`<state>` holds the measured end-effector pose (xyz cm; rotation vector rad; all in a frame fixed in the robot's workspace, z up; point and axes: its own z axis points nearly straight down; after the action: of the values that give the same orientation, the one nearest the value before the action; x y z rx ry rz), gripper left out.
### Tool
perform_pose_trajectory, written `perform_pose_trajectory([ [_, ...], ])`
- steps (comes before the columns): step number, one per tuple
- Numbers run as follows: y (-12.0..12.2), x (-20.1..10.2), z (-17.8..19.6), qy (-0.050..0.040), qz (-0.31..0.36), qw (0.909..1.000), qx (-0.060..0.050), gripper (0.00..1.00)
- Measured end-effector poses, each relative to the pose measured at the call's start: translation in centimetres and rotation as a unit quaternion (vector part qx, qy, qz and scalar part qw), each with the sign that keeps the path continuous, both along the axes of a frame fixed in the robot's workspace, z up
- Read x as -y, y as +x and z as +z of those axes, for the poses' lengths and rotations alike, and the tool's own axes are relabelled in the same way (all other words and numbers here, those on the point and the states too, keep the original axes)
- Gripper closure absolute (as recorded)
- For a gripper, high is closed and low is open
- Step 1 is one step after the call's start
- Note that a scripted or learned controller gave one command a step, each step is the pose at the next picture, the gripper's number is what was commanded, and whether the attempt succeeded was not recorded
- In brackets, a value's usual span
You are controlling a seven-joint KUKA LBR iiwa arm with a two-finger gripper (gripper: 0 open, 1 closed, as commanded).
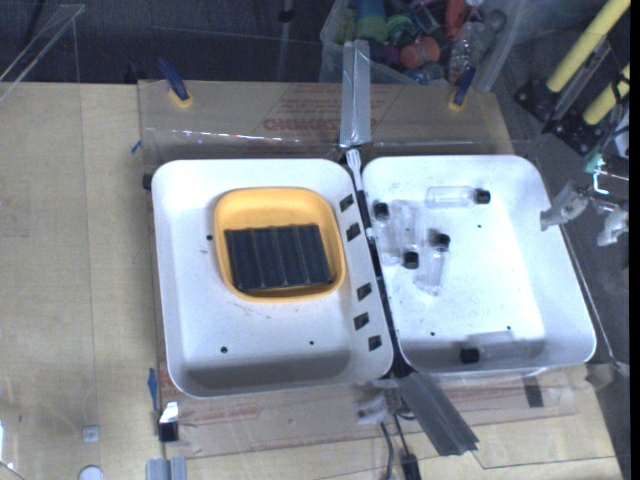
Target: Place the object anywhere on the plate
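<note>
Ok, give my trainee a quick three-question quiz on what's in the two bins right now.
1. True or false: the yellow plate sits in the right bin.
2. What lies on the plate? A) a clear container B) a dark ridged block C) a blue clip
3. Fill in: the clear containers in the right bin have ___ caps.

Key: 1 false, it sits in the left bin; 2 B; 3 black.

At the right edge you can see little of your robot: the pincer (585, 218) appears as a few small angular pieces of pale grey metal, lightly glinting, with a thin whitish bracket above them. The parts are blurred and cut off by the frame, so no screws, cables or markings can be made out.
</note>
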<state>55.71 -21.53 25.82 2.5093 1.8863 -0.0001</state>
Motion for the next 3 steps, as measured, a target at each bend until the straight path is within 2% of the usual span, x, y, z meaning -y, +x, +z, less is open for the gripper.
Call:
perform_pose_trajectory([
  [1, 1.1, -0.5, -1.0, 0.0006, 0.047, 0.9989, -0.001, 0.00],
  [2, 6.0, -0.6, 0.8, -0.0008, 0.178, 0.9840, 0.001, 0.00],
  [3, 7.6, 0.7, -0.9, -0.0012, 0.268, 0.9635, 0.001, 0.00],
])
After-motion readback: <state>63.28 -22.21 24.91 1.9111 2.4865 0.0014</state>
